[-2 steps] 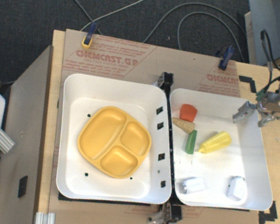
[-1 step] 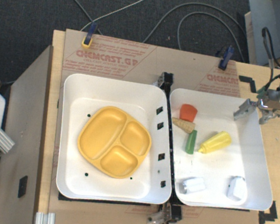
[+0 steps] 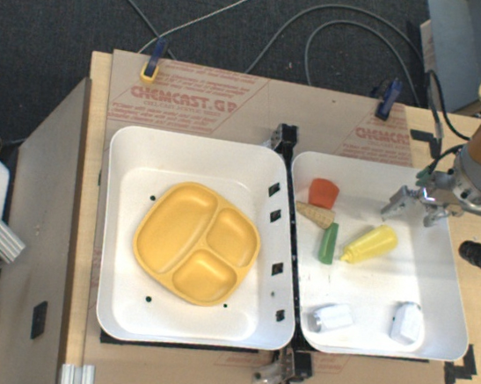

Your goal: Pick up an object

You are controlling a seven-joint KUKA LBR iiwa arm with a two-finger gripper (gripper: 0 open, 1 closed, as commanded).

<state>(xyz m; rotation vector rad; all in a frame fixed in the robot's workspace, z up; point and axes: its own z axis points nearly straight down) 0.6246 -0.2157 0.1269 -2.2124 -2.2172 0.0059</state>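
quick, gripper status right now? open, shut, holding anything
Gripper: open, holding nothing; it sits over the far right part of the right bin, apart from the yellow bottle.
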